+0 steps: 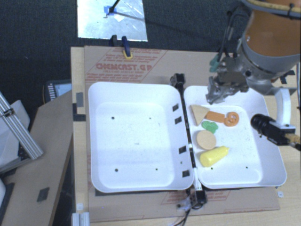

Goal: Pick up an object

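The right bin (268, 173) holds several small things: a tan wedge (198, 113), an orange block (215, 117), an orange ring (231, 119), a green piece (209, 125), a tan disc (206, 140) and a yellow piece (214, 155). My gripper (217, 97) hangs over the bin's far left corner, just above and behind the tan wedge and orange block. Nothing shows between its fingers.
The left bin (136, 135) sits beside the right one, with black clips (188, 149) along the shared edge. Both rest on a cardboard sheet (122, 67). A shiny metal plate (111, 13) lies behind the bench. The arm's body (273, 36) looms over the right bin's far side.
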